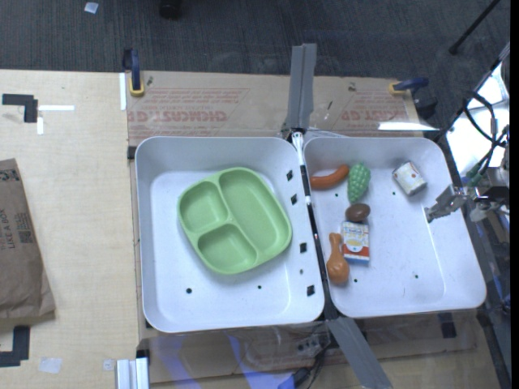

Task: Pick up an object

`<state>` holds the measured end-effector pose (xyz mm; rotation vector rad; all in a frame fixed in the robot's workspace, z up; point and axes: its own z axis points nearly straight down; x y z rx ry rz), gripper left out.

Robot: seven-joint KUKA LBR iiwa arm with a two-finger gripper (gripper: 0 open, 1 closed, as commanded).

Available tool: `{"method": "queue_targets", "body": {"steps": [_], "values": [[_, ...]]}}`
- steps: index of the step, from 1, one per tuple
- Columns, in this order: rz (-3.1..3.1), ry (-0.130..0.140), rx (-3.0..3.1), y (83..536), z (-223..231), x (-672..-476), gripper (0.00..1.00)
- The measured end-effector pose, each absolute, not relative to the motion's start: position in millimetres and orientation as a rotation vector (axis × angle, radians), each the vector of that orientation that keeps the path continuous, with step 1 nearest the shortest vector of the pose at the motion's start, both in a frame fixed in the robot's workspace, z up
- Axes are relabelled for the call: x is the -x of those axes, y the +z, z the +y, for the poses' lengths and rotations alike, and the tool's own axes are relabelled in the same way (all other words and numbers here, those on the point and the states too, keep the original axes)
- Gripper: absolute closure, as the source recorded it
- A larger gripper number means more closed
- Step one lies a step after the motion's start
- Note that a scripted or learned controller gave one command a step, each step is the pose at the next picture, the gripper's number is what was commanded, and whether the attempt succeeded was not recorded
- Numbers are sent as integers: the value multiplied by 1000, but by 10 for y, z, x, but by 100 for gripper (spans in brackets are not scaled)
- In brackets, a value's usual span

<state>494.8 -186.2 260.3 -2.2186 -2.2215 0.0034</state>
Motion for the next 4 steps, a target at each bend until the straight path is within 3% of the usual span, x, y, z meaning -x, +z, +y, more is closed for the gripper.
{"method": "queue_targets", "body": {"steps": [1, 2, 3, 4], "values": [[-1938, 4, 2470, 1969, -1755, -5425, 0], [-1864, 4, 2527, 1718, -1154, -5953, 0], [-2359, 1, 2077, 1310, -1298, -6397, 0], [-2368, 1, 2065, 921, -1086, -6459, 0]]}}
